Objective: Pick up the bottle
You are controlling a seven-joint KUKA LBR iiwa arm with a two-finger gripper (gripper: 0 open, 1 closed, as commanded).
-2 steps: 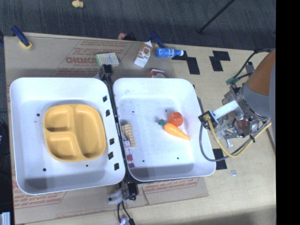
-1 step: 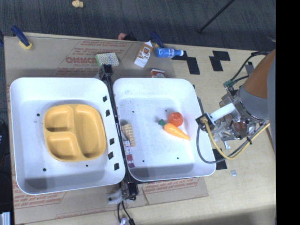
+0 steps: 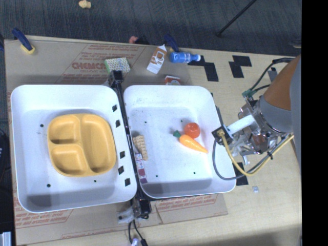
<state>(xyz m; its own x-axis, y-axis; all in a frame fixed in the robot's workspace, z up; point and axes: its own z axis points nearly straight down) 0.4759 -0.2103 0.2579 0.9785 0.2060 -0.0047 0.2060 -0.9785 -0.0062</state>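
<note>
Bottle: one, blue bottle (image 3: 183,58) lying on the bench behind the right bin (image 3: 205,181) (outside both bins).
Right bin: one carrot (image 3: 192,143), one tomato (image 3: 191,129), one cracker (image 3: 139,146).
Left bin (image 3: 25,188): one yellow divided plate (image 3: 82,143).
Gripper (image 3: 245,148): beside the right bin's right rim.

My tan wooden bench (image 3: 266,209) carries two shallow white plastic bins (image 3: 20,137) (image 3: 205,94) on printed cardboard (image 3: 82,65); blue plastic bottle (image 3: 183,58) lies behind.
</note>
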